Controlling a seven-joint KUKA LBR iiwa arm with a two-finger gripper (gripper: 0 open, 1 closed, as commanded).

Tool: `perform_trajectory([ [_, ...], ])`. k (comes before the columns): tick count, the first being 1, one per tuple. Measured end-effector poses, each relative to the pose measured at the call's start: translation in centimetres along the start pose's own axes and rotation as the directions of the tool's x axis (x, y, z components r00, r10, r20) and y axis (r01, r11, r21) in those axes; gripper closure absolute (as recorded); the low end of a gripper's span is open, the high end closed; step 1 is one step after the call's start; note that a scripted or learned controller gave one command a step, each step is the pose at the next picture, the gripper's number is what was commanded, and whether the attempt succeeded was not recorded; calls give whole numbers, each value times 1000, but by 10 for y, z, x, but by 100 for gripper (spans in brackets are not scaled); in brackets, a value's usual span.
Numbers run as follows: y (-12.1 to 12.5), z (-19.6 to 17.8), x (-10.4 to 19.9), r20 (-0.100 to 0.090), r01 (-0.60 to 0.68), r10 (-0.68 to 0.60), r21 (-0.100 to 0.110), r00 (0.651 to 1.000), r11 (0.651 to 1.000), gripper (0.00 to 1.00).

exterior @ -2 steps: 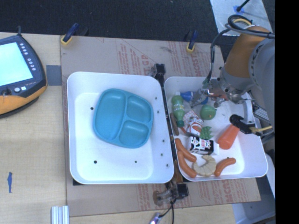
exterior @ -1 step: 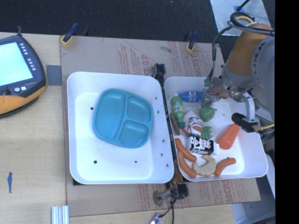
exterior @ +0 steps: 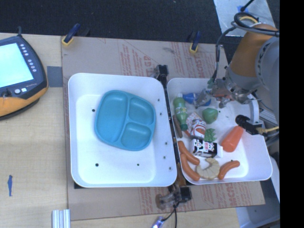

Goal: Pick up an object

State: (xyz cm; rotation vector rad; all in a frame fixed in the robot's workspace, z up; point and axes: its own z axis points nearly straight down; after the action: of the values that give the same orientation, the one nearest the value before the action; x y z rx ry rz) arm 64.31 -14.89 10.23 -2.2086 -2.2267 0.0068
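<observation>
Reaching in from the right, the gripper hangs over the far part of the right bin; whether it is spread or pinching anything I cannot tell. Just near it lies a green pepper, with a green bottle to its left. An orange carrot lies nearer, right of a black-and-white carton. Sausages and a cookie fill the near edge. The left bin holds a blue divided plate.
</observation>
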Motion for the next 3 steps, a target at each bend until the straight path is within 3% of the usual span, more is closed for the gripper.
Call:
perform_trajectory([
  [1, 13, 10, 43, 3, -4, 4, -3, 1000, 1000, 0],
  [2, 11, 1, 40, 5, -1, 1, 9, 1000, 1000, 100],
  [3, 3, -125, 63, 1, -4, 4, -6, 1000, 1000, 100],
])
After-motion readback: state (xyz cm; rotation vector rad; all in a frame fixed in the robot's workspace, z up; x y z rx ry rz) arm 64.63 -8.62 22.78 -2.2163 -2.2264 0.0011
